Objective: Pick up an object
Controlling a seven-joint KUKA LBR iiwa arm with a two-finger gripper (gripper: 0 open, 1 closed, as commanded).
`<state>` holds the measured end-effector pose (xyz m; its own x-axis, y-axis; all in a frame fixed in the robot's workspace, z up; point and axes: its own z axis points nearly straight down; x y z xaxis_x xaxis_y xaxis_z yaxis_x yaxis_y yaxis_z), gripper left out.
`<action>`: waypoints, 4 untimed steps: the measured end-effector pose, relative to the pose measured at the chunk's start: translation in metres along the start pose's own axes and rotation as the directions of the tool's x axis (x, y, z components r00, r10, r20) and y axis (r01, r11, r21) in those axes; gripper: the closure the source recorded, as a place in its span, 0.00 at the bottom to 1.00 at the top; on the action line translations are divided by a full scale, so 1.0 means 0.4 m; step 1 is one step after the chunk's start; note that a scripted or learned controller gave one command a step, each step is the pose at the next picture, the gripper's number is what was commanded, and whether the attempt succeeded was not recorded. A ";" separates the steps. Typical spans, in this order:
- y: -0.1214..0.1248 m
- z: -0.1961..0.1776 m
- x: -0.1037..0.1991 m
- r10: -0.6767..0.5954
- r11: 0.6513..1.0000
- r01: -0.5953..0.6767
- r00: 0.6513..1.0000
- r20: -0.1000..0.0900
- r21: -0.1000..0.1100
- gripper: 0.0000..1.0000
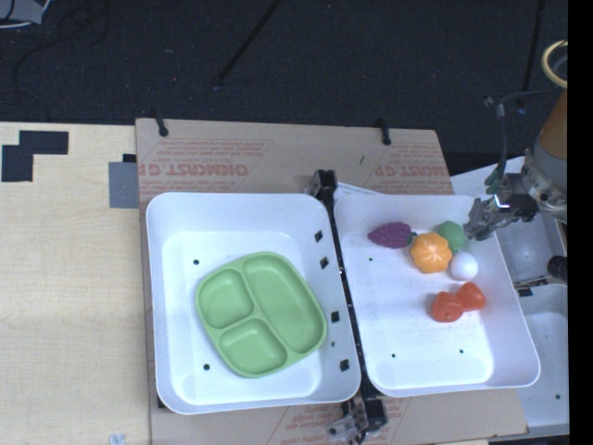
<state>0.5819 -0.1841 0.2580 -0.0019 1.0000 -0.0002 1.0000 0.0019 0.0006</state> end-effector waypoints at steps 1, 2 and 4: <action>0.048 0.014 0.135 -0.002 1.000 0.002 1.000 -0.001 0.002 1.00; 0.065 0.041 0.287 -0.002 1.000 0.002 1.000 -0.002 0.004 1.00; 0.085 0.061 0.552 -0.003 1.000 0.003 1.000 -0.002 0.006 1.00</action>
<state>0.6153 0.0369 0.2336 -0.0046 1.0000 0.0016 1.0000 0.0046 -0.0051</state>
